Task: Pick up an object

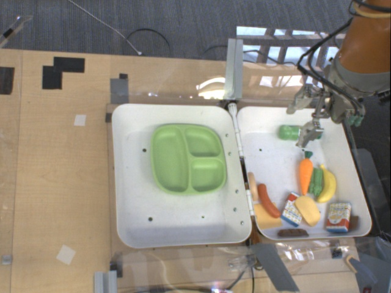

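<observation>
The right bin (357,163) holds a crowded near end: a small carton (338,217), a yellow block (308,210), a sausage (268,200) and a brown bar (293,232) lie touching or just beside one another, leaving little finger room. At 12 o'clock from them, a carrot (305,174), a green vegetable (316,182) and a banana (328,185) lie side by side. Farther on, a green cylinder (289,132) lies apart, the likeliest pick. The gripper (309,134) hangs just at its 3 o'clock, holding nothing; whether the jaws are open cannot be told. The left bin (131,224) holds a green divided plate (187,159).
</observation>
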